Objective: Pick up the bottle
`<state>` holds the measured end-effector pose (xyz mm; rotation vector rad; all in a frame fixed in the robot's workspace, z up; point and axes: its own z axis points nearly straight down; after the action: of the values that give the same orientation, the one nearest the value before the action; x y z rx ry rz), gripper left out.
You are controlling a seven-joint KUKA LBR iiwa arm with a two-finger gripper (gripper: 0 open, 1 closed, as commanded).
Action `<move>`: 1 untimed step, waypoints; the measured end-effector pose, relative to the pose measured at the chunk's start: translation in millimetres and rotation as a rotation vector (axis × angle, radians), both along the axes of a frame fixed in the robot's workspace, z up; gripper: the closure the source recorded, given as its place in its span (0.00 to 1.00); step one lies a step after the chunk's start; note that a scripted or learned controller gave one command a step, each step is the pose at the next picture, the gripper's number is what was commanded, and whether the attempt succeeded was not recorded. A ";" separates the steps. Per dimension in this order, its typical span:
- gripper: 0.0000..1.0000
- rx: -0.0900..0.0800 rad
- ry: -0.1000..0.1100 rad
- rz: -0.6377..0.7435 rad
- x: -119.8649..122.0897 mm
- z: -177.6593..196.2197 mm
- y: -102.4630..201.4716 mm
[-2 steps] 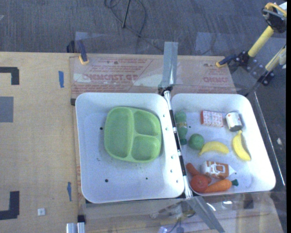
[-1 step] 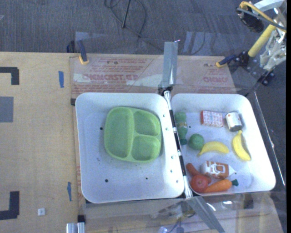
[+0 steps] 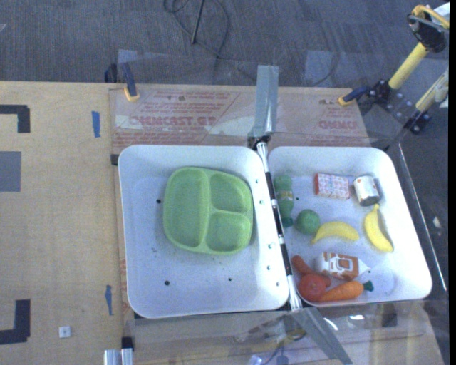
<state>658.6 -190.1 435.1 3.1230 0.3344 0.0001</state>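
Pre-approach: bottle (image 3: 343,265) lies on its side, untouched, low in the right bin (image 3: 410,207), just above the carrot (image 3: 345,290) and beside the tomato (image 3: 313,286). Gripper state: cannot tell. Next move needs a descent clear of both neighbours, jaws spanning the bottle's body.

You are looking down on a light wooden table (image 3: 57,214) marked with black tape corners (image 3: 18,117) and small blue tape strips (image 3: 95,123). A flattened cardboard sheet (image 3: 185,117) with red printing lies along its far edge. Beyond it you see dark grey carpet (image 3: 85,36) with black cables (image 3: 203,21) trailing across. At the upper right stands a yellow and black stand (image 3: 417,53). The light is even and soft.
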 end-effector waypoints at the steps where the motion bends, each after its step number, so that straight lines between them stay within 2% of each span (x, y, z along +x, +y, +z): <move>1: 1.00 -0.001 0.000 -0.011 0.9 0.1 -32.5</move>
<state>659.5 -222.6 435.2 3.1240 0.3175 0.0007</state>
